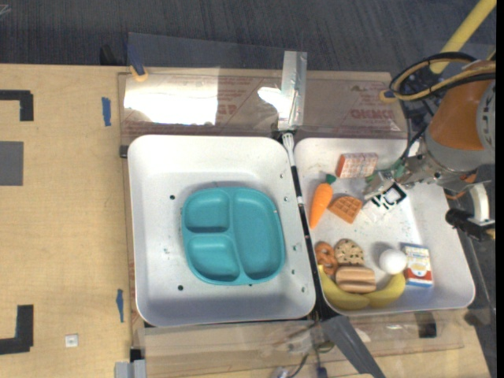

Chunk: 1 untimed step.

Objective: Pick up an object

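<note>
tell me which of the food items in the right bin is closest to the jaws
The pink wafer block, at the bin's top, just left of the gripper. The carrot and waffle sit lower left; the rest cluster along the bottom edge.

Bright even overhead light, glare on clear panel [169, 101], slightly soft focus

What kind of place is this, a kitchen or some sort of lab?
Most likely a robot test lab, not a kitchen. A grey arm with cables reaches over two white bins on a bench. The food, like the carrot and banana, looks like plastic toys, and blue tape marks the bench.
</note>
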Tool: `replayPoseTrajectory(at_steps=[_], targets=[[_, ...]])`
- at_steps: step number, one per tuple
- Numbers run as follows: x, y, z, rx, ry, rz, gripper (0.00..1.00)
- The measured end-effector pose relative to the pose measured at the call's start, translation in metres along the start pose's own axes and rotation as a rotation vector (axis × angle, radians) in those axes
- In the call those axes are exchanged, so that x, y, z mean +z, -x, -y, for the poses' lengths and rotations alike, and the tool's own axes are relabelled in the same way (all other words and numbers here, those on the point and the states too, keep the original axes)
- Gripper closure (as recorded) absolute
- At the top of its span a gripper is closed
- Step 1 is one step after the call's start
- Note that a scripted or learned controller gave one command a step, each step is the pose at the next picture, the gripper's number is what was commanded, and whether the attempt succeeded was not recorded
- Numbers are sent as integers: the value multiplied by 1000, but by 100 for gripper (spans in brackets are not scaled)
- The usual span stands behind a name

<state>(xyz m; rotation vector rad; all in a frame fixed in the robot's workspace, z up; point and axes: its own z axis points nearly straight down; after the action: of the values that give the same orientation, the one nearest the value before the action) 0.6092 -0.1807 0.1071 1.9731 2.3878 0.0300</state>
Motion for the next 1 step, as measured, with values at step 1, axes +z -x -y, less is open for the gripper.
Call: replayPoseTrajectory(at_steps=[1], targets=[[-4,-50,-3,-252,-10,-6,0]])
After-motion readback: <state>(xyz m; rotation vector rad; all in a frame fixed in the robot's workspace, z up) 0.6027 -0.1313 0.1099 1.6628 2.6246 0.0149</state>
